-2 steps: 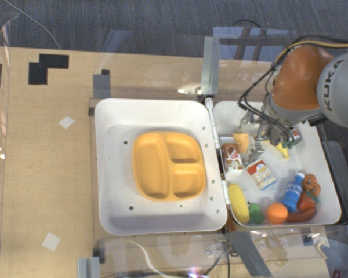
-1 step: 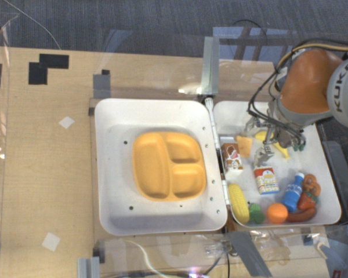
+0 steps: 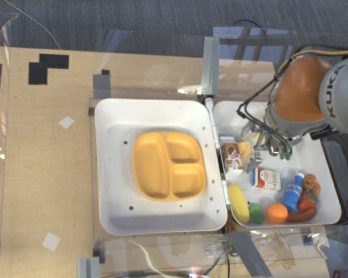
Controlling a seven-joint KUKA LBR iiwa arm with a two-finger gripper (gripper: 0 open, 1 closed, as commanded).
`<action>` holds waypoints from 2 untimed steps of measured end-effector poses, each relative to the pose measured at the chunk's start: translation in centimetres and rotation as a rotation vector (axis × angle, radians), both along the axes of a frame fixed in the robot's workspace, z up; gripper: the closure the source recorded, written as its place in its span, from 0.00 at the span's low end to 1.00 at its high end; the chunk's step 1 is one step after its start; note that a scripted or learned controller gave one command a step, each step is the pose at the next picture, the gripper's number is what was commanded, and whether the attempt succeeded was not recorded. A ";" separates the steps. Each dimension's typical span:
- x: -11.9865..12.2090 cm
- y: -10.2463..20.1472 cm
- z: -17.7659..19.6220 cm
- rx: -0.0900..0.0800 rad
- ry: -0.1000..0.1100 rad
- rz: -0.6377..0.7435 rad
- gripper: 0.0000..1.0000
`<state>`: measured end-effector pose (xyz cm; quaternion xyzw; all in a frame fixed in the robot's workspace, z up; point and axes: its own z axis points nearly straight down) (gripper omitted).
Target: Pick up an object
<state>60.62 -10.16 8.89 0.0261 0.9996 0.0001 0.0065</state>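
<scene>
Arm (image 3: 313, 91) reaches in from the right, wrist over the upper half of the right bin (image 3: 332, 210). Tool (image 3: 265, 148) hangs above that bin's middle; its state cannot be read from this angle, and no object is visibly held. Right bin contents: a small carton (image 3: 267, 179) just below the tool, lying flat, long axis roughly left-right; a packet (image 3: 232, 155) at the left wall beside the tool, long axis top-bottom; corn (image 3: 238, 202) along the left wall, long axis running up-down with a slight tilt; a green piece (image 3: 256, 214) touching the corn's lower end; an orange (image 3: 277, 213) beside it; a blue bottle (image 3: 293, 192) pointing up and slightly right; a red-orange cluster (image 3: 307, 198) in the lower right corner. Left bin (image 3: 113, 213) holds a yellow divided tray (image 3: 168, 165), centred. Both bins sit on the worktop (image 3: 40, 172).
</scene>
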 end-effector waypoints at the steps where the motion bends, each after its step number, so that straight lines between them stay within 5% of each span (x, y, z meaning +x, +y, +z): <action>1: 6.0 0.7 0.0 0.001 0.021 -0.150 0.00; 2: 6.6 0.9 1.2 0.001 -0.007 -0.148 1.00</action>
